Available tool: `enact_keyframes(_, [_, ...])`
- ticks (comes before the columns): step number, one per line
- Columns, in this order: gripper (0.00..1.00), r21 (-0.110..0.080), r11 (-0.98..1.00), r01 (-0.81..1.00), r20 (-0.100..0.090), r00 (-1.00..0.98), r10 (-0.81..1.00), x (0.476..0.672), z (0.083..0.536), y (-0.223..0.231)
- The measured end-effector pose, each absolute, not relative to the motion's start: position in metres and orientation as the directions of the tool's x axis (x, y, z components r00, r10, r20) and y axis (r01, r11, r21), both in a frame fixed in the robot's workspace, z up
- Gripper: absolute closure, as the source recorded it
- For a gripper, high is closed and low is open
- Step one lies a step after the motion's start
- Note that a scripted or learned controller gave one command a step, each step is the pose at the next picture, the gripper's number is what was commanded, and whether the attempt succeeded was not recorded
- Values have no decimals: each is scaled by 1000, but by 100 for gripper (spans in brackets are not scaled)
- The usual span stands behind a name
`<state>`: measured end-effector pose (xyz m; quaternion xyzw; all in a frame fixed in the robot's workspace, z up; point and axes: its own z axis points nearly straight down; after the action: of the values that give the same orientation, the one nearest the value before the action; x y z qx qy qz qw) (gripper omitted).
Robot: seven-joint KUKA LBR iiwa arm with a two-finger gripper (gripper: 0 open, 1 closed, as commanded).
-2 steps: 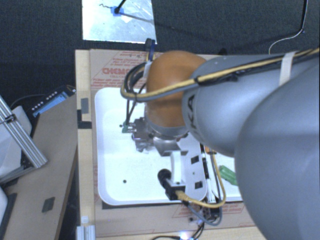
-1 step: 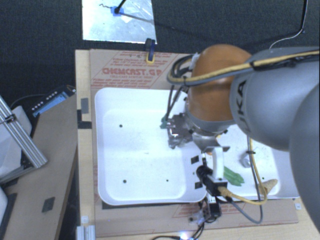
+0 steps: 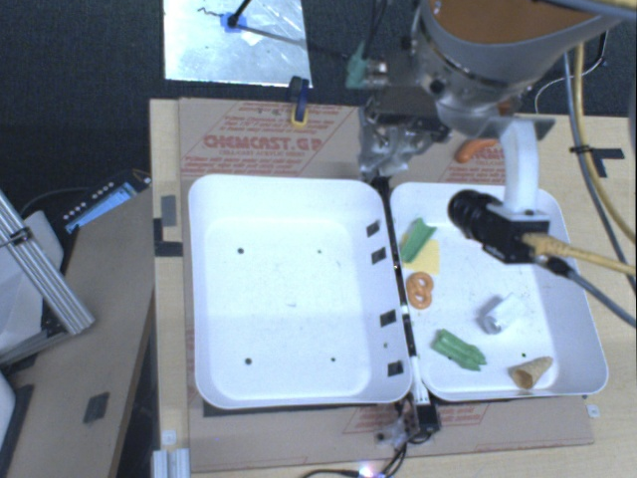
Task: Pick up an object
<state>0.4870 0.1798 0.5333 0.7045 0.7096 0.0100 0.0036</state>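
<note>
My gripper (image 3: 382, 159) hangs over the far end of the divider between the two bins, above the rims, with nothing seen in it. The right bin (image 3: 582, 317) holds several small items: a green piece (image 3: 417, 236) lying against a yellow slice (image 3: 427, 258), an orange pretzel (image 3: 419, 290), a grey-white object (image 3: 495, 314), a second green piece (image 3: 458, 350) and a tan cone (image 3: 530, 370). All of them lie nearer the camera than the gripper and to its right. The left bin (image 3: 214, 267) shows bare white floor.
A black cylinder (image 3: 491, 226) on a white bracket juts from the arm over the right bin's far side. An orange item (image 3: 478, 150) lies on the cardboard behind that bin. A yellow and blue clamp (image 3: 299, 102) stands at the cardboard's back edge.
</note>
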Motion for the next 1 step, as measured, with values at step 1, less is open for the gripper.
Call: enact_keyframes(1, [100,5,-6,1000,-1,6,1000,539,535,110])
